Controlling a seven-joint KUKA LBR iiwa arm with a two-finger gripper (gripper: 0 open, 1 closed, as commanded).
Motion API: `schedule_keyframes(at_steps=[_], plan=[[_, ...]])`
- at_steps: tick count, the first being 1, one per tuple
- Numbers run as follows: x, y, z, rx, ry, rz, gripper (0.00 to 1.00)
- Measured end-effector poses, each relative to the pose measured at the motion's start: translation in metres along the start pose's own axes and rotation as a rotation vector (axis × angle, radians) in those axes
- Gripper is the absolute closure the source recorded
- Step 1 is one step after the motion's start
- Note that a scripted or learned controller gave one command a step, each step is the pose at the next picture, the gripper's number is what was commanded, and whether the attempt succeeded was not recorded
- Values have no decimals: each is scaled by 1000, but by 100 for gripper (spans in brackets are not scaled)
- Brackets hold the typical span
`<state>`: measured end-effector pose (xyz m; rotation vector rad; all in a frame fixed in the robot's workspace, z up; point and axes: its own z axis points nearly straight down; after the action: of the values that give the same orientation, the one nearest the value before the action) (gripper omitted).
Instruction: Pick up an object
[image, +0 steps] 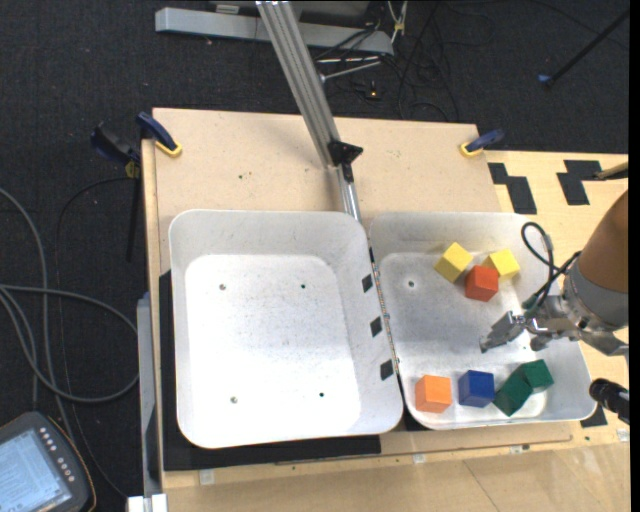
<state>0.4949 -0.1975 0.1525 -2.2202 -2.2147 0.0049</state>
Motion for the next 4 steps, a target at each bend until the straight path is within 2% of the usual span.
schedule_keyframes(at_steps=[1, 2, 3, 4], plan=[[1, -1, 54, -1, 0, -1, 0], [0, 1, 40, -8, -3, -2, 100], [1, 0, -2, -12, -4, -5, 100], [-3, 0, -65, -14, -6, -5, 100]])
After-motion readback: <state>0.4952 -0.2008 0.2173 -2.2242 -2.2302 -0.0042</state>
